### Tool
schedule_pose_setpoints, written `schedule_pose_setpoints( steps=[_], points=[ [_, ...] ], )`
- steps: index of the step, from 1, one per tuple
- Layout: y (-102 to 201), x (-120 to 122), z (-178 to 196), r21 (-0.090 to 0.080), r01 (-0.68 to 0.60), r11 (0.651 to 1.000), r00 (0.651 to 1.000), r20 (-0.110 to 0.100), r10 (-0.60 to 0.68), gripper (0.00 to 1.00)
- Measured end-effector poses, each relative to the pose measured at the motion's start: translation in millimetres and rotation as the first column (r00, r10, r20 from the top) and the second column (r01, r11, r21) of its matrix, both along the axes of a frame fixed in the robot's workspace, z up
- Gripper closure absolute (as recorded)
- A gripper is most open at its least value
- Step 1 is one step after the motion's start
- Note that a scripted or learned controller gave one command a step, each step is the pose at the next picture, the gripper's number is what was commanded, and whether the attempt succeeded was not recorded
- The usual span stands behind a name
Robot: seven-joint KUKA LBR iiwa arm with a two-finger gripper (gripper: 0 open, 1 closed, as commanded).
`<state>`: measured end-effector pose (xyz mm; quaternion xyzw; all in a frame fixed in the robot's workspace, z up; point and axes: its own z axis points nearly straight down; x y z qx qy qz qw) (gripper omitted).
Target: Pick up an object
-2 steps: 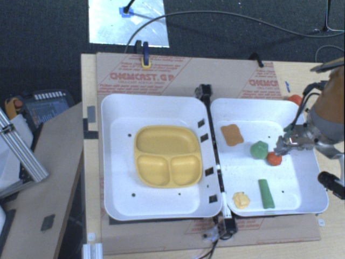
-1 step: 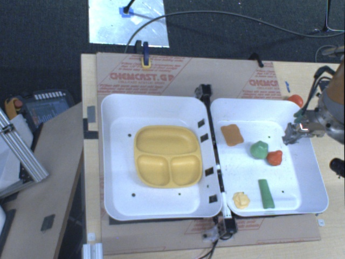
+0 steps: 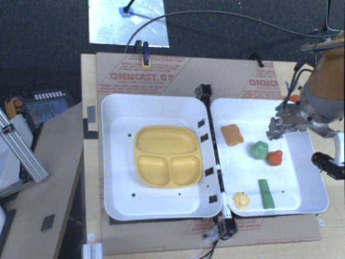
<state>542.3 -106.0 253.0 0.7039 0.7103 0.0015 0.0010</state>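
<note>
Green round toy [image 3: 259, 149] lies in the right bin [image 3: 318, 198], touching a red one [image 3: 275, 157]; the pincer [image 3: 275, 129] hangs just above, grip state untellable. Descend squarely over green, clear of red.

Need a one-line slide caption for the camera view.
Gripper above right bin near green and red toys; yellow tray in left bin.

bins [image 3: 161, 104]: glossy white plastic | tray [image 3: 167, 155]: matt yellow plastic | bench board [image 3: 178, 72]: printed cardboard
</note>
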Motion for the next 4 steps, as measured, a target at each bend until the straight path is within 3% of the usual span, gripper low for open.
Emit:
schedule_pose_setpoints(
  steps=[3, 4],
  points=[
    [155, 40, -8, 0.002, -0.001, 1.000, 1.000, -0.001, 0.001, 1.00],
    [204, 56, -30, 0.000, 0.000, 1.000, 1.000, -0.002, 0.000, 1.00]
  ],
)
